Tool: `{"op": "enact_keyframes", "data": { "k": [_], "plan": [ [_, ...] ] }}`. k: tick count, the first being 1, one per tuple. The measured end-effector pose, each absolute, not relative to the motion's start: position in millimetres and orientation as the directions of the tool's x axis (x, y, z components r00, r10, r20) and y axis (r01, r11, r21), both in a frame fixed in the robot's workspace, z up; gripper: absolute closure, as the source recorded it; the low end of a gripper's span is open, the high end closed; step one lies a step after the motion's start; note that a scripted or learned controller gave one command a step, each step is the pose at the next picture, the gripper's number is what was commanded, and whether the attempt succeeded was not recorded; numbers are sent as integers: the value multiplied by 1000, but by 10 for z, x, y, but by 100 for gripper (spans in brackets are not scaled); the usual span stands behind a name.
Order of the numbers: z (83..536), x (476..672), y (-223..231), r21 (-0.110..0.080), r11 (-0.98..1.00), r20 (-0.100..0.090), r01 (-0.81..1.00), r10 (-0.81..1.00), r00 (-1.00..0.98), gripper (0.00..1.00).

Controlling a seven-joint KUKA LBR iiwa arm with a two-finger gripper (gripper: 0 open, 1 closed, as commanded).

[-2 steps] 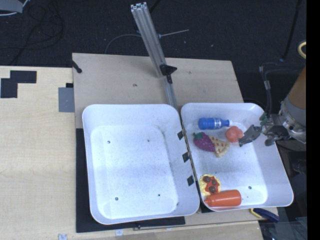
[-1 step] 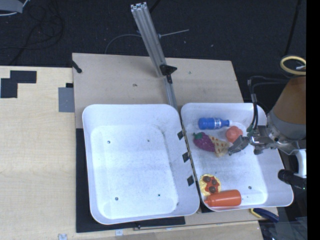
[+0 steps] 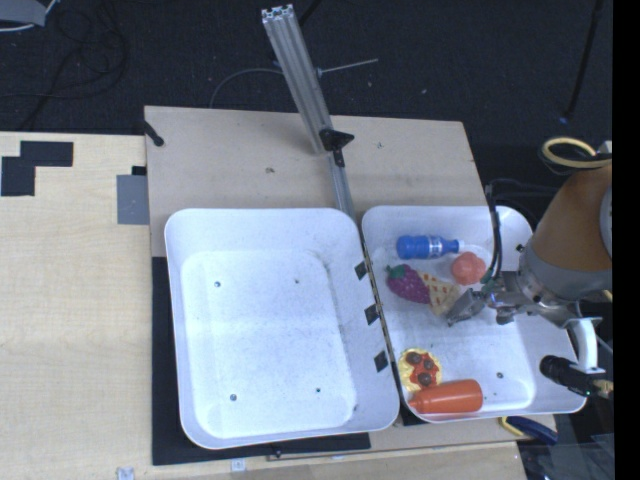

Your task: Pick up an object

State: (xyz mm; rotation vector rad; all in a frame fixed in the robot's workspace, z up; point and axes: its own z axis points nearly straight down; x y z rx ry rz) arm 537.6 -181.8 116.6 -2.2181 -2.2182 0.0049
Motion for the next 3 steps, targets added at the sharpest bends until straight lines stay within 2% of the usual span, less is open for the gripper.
{"op": "enact_keyframes", "data": {
  "k": [1, 2, 3],
  "plan": [
    [1294, 5387, -1828, -1, -2, 0, 1000, 1000, 2, 100],
    [1868, 5314, -1859, 4, -1, -1, 1000, 1000, 1, 100],
    [2037, 5316, -1863, 1, 0, 0, 1000, 1000, 0, 100]
  ]
}}
